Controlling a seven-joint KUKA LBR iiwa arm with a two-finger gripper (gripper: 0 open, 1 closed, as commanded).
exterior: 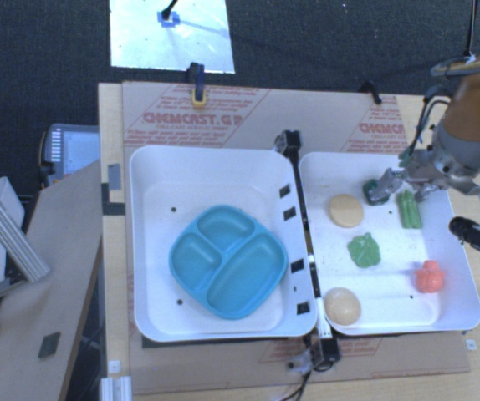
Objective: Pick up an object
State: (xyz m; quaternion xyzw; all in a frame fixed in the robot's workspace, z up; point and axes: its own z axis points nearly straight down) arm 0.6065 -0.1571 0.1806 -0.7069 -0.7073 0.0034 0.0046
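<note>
End effector (388,187) hovered low by green stick (409,210); grip state unclear. Could nudge the stick or tan disc (346,210), missing.

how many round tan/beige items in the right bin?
2. One tan round piece sits in the bin's upper left, by the gripper; the other lies at the lower left corner. The arm could hide more.

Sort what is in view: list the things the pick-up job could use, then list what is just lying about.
For the job:
gripper
green stick
tan round piece
green leafy piece
orange piece
cream round piece
right bin

Just lying about:
blue divided plate
left bin
cardboard sheet
</note>
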